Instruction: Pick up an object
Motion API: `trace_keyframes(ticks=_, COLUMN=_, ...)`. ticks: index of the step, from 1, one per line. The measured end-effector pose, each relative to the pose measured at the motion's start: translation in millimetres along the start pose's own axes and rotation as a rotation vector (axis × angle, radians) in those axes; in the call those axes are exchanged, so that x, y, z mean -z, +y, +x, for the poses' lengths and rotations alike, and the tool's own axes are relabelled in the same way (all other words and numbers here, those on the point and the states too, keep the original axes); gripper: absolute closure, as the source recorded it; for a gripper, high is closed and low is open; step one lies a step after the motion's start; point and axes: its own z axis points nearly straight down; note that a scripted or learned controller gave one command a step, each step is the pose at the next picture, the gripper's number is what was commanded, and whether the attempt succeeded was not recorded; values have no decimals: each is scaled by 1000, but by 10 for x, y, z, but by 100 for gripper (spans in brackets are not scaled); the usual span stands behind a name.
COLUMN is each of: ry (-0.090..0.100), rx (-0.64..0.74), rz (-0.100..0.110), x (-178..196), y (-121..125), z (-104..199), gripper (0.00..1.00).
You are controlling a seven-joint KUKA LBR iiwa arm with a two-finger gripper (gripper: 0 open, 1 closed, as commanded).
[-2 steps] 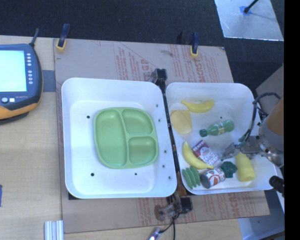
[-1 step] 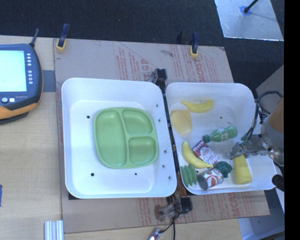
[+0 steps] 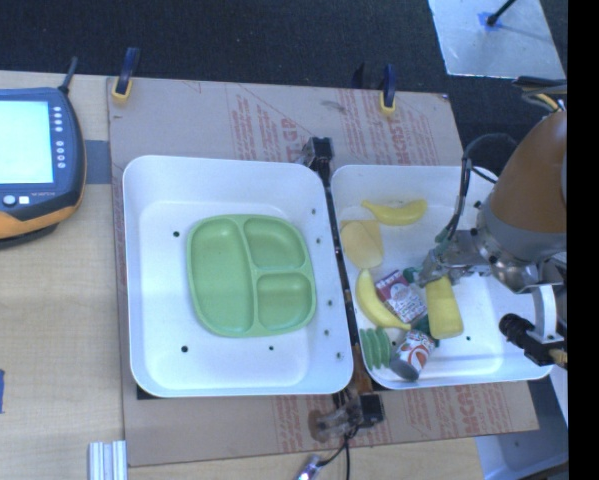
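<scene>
Gripper [image 3: 441, 265] low over right-hand bin [image 3: 479, 366], beside yellow block [image 3: 442, 309]; I cannot tell its opening. Advise centring on block, clear of banana [image 3: 376, 303].

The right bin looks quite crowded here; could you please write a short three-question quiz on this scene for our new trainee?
1. True or false: the green divided plate lies in the left bin.
2. Which item lies nearest the far wall of the right bin? A) the small can B) the banana at the top C) the yellow block
3. Fill in: the gripper hangs over the ____ bin.

Key: 1 true. 2 B; the can lies near the front wall, and the block sits mid-bin beside a second banana. 3 right.
</scene>
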Motion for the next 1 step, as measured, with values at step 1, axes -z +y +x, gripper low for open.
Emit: trace_keyframes(ticks=1, ry=1, rx=-4, rz=0, x=450, y=522, z=577, gripper=100)
